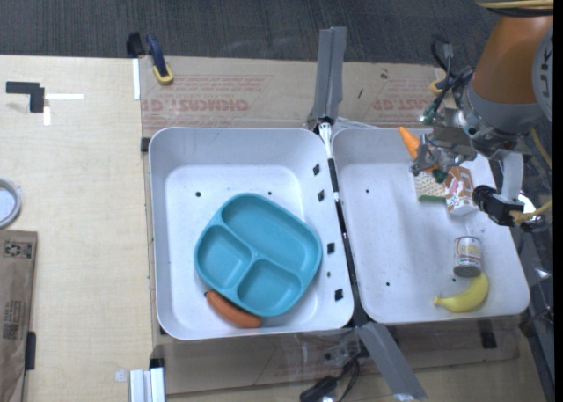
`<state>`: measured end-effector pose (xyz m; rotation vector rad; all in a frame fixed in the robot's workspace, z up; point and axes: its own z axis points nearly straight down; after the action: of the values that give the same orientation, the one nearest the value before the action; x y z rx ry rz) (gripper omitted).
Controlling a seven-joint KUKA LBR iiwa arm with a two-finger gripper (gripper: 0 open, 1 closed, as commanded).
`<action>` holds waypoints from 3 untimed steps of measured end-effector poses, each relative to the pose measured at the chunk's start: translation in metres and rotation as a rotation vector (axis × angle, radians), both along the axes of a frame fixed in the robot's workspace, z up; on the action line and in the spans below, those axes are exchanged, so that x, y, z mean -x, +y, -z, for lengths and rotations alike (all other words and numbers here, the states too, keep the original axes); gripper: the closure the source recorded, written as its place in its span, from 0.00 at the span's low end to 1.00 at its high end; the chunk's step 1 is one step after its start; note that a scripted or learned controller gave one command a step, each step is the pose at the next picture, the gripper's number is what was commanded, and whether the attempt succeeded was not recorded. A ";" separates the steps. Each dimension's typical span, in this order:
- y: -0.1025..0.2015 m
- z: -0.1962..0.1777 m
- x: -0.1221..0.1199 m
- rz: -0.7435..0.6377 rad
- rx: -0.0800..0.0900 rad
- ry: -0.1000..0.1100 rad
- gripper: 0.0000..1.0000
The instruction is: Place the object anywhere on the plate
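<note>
**Arm over the right bin, plate in the left**

The gripper [437, 156] hangs at the upper right of the frame, above a small packet [458, 191]; I cannot tell its state. The blue plate [257, 254] lies in the left bin [176, 154], lower centre.

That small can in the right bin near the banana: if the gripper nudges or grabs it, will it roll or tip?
The can looks to be lying on its side or tilted, so a sideways nudge would probably roll it, perhaps toward the banana just below. Its smooth round wall may slip between two fingers. It looks rigid, so a firm squeeze should not crush it.
</note>
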<state>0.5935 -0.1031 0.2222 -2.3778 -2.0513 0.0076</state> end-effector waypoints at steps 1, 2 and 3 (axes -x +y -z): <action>0.062 0.032 0.025 -0.215 -0.003 0.000 1.00; 0.131 0.032 0.062 -0.211 -0.002 0.001 1.00; 0.189 0.003 0.100 -0.287 -0.002 0.001 1.00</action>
<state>0.4939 0.0859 0.2192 -2.0586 -2.3696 0.0068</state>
